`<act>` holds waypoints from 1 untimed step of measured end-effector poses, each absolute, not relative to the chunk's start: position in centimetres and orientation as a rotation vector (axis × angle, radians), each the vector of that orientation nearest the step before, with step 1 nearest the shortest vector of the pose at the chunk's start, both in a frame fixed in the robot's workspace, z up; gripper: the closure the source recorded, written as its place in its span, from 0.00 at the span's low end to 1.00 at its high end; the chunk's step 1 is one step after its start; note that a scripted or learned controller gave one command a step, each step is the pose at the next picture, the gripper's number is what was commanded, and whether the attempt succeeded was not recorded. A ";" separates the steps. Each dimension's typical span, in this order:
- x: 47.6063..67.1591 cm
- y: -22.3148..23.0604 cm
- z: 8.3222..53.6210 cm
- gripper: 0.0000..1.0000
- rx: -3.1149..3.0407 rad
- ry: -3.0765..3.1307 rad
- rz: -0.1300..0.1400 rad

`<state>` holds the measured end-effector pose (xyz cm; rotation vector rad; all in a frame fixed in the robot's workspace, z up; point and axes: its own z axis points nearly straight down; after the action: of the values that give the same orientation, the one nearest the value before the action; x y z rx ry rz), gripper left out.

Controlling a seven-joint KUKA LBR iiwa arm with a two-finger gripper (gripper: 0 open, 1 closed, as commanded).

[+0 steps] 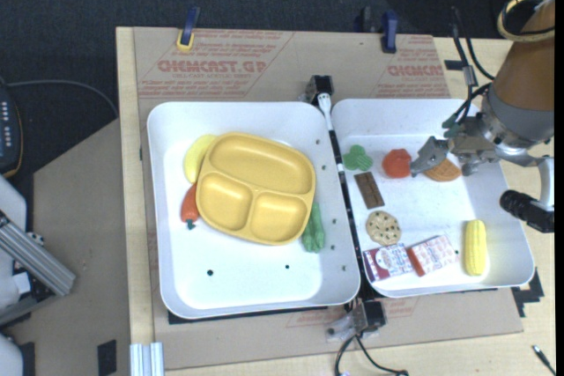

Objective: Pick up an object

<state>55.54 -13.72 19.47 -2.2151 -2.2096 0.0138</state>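
My gripper [448, 156] is low over the back of the right bin [493, 121], and its fingers stand open. Just below them lies an orange-brown bread-like piece [444, 173], partly covered by the gripper; nothing is lifted. A red tomato-like ball [397, 163] sits just left of it, and a green leafy piece [357, 158] lies further left. Also in this bin are a brown bar [368, 189], a cookie [383, 227], red-and-white packets [411, 258] and a yellow corn cob [475, 246].
The left bin [176, 260] holds a yellow divided plate [256, 188], with a yellow piece [196, 156] and a red pepper [189, 205] at its left and a green piece [314, 232] at its right. The arm [529, 84] comes in from the right.
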 end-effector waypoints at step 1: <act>55.8 -13.7 20.3 0.00 -2.220 -2.221 0.000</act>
<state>55.85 -13.69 20.29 -2.2205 -2.2212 -0.0003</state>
